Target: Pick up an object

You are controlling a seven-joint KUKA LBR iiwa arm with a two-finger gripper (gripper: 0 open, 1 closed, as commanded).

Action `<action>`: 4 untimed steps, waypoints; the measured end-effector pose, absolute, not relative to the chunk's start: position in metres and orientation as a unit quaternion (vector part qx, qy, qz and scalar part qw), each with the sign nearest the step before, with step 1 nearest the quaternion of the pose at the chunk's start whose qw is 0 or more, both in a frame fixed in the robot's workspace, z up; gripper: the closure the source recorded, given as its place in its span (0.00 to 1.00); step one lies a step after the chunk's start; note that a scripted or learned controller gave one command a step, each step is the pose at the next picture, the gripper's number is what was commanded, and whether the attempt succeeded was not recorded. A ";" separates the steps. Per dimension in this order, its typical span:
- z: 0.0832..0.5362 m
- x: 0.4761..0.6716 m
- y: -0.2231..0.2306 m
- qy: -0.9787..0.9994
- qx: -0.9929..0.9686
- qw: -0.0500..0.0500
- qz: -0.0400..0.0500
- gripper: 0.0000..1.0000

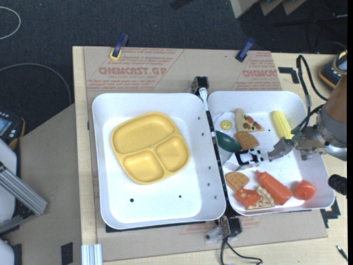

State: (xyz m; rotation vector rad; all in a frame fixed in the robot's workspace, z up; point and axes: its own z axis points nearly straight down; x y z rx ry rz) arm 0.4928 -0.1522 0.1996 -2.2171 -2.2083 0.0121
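Camera view: gripper [276,149], fingers' state untellable, hovers just right of the black-and-white toy [248,158], seemingly light, rigid; pinch its sides.

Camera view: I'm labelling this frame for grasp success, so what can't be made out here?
- Gripper: fingers too small and blurred to judge.
- Arm: cut off by the right edge.
- Black-and-white item: too small to identify.
- Food by the carrot: piled together, outlines unclear.

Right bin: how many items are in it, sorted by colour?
Yellow: 2, the corn cob and a round piece
Red or orange: 3
Green: 1
Tan or brown: 3
Black and white: 1
Total: 10
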 end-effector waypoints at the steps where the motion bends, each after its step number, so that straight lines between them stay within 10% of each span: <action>1: 0.206 0.496 -0.152 -0.707 -0.707 0.000 0.000 0.00; 4: 0.083 0.480 -0.155 -0.707 -0.707 0.003 0.001 0.00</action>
